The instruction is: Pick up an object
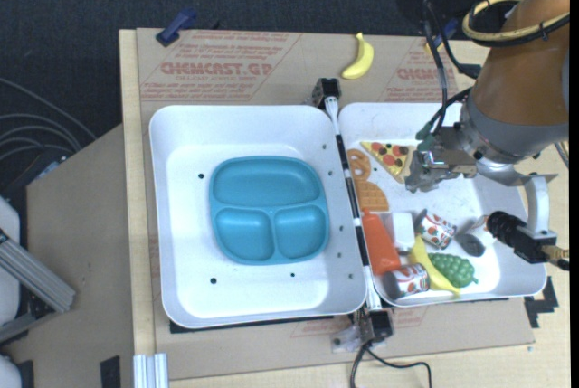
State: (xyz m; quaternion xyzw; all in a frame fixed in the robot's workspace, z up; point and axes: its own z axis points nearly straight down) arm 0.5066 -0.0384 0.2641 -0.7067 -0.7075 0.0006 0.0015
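Claw (423, 171) hangs over the right bin (507, 290), just beside the pizza slice (389, 156); whether it is spread or closed cannot be told, and nothing shows clamped in it. Below it lie a waffle (372, 196), an orange block (381, 241), two small cans (438, 231), a yellow piece and a green bumpy toy (455, 269). Left bin (181, 151) carries a blue divided plate (269, 207). On the counter (226, 70) beyond lies a banana (358, 59).

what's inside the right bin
The right bin holds a pizza slice, pretzel, orange tube, small cans and green toy food. The arm covers its far right corner.
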